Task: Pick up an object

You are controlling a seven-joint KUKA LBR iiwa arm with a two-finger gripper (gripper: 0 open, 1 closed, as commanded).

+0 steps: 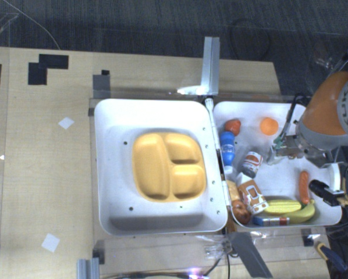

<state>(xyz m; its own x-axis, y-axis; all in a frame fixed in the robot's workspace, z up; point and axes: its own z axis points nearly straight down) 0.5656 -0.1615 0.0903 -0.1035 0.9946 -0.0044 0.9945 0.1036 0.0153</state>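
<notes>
My gripper (280, 151) hangs over the middle of the right bin (249, 110), below the grey arm with its orange band (331, 106). It stands over bare bin floor, with a small can (252, 163) just to its left and an orange ball (269, 125) just behind it. Nothing shows between its tips. A red sausage (304, 186) lies to its front right. A yellow banana (287, 207) lies along the front wall.
The right bin also holds a blue bottle (227, 144), a red-orange piece (233, 125), an orange-and-white box (253, 196) and a marker (273, 220). A yellow divided tray (168, 166) lies in the left bin (113, 156).
</notes>
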